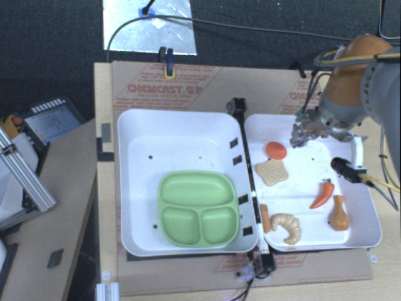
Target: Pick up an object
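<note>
Red print first: the brown sheet (188,83) under both bins reads "CHEMCAST GP" along its far edge. The smaller lines beneath it are too fine to make out. The same red print runs at a slant near the sheet's right corner, half hidden by the arm (360,74).

Over to the containers on the desk (78,187). The left bin (175,140) holds one thing, a green plate (188,190) split into three compartments, sitting toward the near edge.

The right bin (301,184) is the busy one. A red tomato (276,150) sits toward the far side, and a bread slice (271,173) lies just beside it on the near side. A red chili pepper (321,195) lies tilted further right, near a brown pear-shaped piece (339,214) by the right wall. A croissant (286,226) curls at the near edge, and an orange stick (264,217) lies against the divider wall next to it.

Now the arm: it reaches in from the right, and its jaws hang over the far part of the right bin, just beyond and to the right of the tomato. Open or closed, I cannot tell from up here. Every food piece lies on the bin floor, apart from the jaws.
</note>
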